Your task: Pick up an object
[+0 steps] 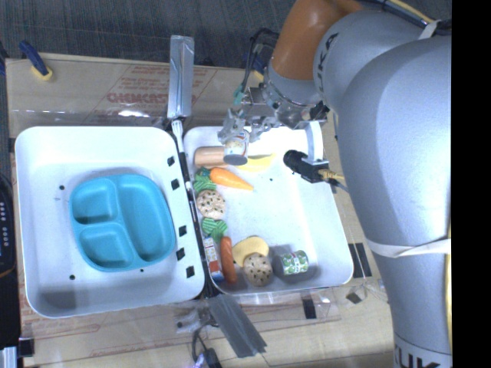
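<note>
Nearest the camera, along the front wall of the right bin (337, 271), a small green-labelled can (294, 262) lies on its side beside a speckled cookie (257, 269) and a yellow rounded piece (250, 248), with a red sausage-like piece (226, 254) standing lengthwise just left of them. Further back along that bin's left wall sit a green leafy piece (214, 228), a second speckled cookie (209, 203) and another bit of green (202, 182). Beyond these an orange carrot (230, 179) lies with its long axis running left to right, slightly slanted, its pointed tip toward the right and a little nearer the camera. Just behind it a tan, cylinder-like piece (208, 157) lies roughly left to right against the bin's left wall, and a yellow piece (261, 160) rests just to its right. The gripper (236, 146) hangs over this far corner, its tip just above or touching the right end of the tan piece; whether it is clenched, released or grasping anything cannot be told from this angle. A black part (301, 165) juts from the arm (383, 106) over the bin's right side. In the left bin (38, 282) lies a blue divided tray (121, 221). Both bins rest on the bench (100, 79)
</note>
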Controlling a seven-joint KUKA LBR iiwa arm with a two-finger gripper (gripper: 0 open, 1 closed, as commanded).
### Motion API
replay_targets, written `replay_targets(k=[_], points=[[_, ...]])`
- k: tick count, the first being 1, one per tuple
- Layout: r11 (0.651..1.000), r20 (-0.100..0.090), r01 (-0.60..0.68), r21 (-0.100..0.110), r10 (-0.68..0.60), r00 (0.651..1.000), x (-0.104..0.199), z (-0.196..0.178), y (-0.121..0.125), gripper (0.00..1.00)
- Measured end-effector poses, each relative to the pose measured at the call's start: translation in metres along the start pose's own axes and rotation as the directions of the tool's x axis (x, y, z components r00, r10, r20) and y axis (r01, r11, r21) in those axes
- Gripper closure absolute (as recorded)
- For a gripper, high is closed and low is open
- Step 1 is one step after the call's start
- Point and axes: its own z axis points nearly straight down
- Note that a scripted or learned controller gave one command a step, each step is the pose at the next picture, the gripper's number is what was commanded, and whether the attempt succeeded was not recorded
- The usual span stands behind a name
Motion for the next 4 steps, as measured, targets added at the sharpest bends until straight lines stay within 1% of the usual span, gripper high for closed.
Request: replay_targets(k=[1,2,3,4], points=[[0.964,0.0,-0.264,0.005,0.264,0.964,-0.01,-0.024,-0.029,1.0],[0.964,0.001,-0.267,0.005,0.267,0.964,-0.028,-0.023,-0.069,1.0],[0.945,-0.003,-0.326,-0.008,0.326,0.945,0.007,-0.223,-0.064,1.0],[0.935,-0.001,-0.354,0.003,0.354,0.935,0.114,-0.226,-0.058,1.0]])
